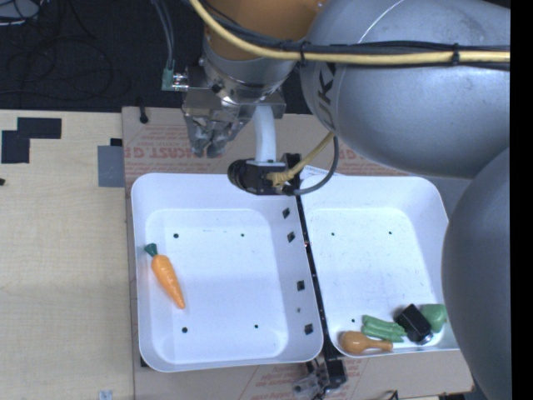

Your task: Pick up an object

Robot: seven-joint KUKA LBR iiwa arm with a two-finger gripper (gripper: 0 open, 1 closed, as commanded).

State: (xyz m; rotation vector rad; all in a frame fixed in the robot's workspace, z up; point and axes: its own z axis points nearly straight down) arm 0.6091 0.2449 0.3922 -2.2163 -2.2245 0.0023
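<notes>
- Above the far edge of the left bin, as the camera sees it, hangs the gripper. It points down over the brown cardboard that lies just behind this rim.
- Whether it is spread apart or pressed together, I cannot tell from this angle; its tip looks like one dark grey mass.
- From the gripper toward the camera, and a little to the view's left, lies a carrot. It is orange with a small green top, and it rests on the floor of the left bin near the outer wall, well apart from the gripper.
- The carrot lies at a slant, with its green top on the gripper's side and its pointed end toward the camera.
- Much farther from the gripper, toward the camera and to the view's right, the near outer corner of the right bin holds a small cluster of things.
- In this cluster are a green pod, a black block touching it, and a second green piece behind the block by the wall. An orange-brown pear-shaped piece lies just beside the pod at the near rim.
- The grey arm with its orange band rises above the gripper, on the view's right.
</notes>
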